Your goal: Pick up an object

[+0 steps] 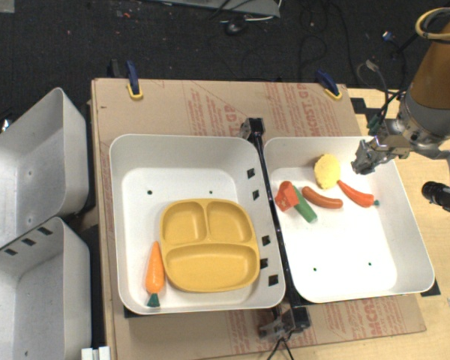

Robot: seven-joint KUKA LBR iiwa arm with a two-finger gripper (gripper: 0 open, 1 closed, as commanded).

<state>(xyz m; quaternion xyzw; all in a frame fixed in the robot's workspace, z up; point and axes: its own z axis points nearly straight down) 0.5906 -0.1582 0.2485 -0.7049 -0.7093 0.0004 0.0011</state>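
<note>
The arm [435, 73] comes in from the right and hangs over the far right corner of the right bin [382, 276]. Its gripper [365, 160] is low, near the bin's far edge. I cannot tell if the pincer is wide or narrow, because it is small and dark here. Nothing can be seen between its tips, so I think the pick is not done yet. This looks like the step where the arm goes down to a toy.

The left bin [135, 201] holds a big yellow tray [210, 246] with three parts. An orange carrot [155, 270] lies just beside the tray, near the bin's left edge.

In the right bin the toys lie in the far half. The closest one to the gripper is a red chili pepper [356, 193], just below it. It is long, thin and a bit bent, with a small green tip. Next comes a round yellow lemon [327, 171], then a brown sausage [322, 198], then a red and green piece [292, 199] near the bin's left edge.

For the next move, I think the gripper must line up over one toy, go down, and close on its thin side.
</note>
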